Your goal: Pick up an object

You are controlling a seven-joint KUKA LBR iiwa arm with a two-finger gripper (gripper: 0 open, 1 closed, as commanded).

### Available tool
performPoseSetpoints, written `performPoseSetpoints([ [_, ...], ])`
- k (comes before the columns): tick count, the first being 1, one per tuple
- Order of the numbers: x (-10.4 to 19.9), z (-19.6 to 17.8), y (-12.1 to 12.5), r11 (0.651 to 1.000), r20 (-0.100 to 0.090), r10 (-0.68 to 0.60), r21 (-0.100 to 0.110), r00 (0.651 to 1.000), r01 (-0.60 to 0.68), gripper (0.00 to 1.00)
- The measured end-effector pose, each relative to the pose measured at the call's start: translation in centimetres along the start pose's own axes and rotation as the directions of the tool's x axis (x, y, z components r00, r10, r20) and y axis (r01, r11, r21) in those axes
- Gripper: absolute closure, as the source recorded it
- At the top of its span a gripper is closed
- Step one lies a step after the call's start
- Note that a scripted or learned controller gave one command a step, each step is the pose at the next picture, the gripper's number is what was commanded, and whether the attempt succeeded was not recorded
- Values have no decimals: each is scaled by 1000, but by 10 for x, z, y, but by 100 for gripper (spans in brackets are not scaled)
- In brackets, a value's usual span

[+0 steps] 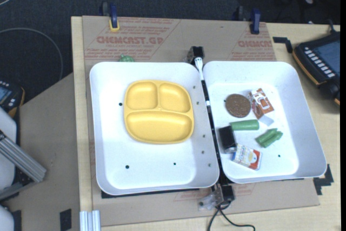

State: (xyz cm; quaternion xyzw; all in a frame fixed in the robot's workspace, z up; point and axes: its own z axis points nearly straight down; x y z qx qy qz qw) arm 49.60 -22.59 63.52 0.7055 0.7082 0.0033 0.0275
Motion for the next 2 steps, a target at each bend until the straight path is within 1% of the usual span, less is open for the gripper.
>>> performPoseSetpoints([
  [2,-1,-22,2,1000,7,0,-9,1000,1,100],
])
